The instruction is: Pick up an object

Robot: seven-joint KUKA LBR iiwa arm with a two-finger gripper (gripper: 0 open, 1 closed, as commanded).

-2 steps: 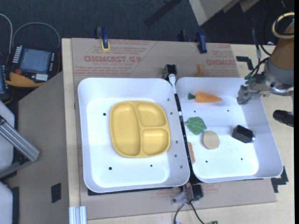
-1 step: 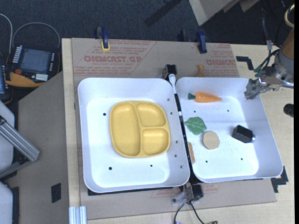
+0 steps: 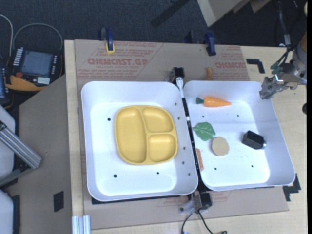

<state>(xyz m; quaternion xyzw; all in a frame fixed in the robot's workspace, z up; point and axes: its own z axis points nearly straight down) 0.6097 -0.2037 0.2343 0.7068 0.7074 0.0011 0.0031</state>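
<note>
Carrot (image 3: 215, 101) lies in the right bin (image 3: 273, 130), left of the gripper (image 3: 267, 90), whose state I cannot tell.

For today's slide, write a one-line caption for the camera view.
Gripper at the right bin's rim; carrot, leaf, disc, black block inside.

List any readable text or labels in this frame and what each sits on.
"CHEMCAST G.P" in red print, on the brown protective sheet covering the bench, above the left bin.
"CHEMCAST" again in red, cut off at the end, on the same sheet above the right bin; fainter repeats along the front edge are too blurred to read.
Handheld pendant at left: its screen is lit, content too small to read.
No text on the yellow plate or the toys.
</note>
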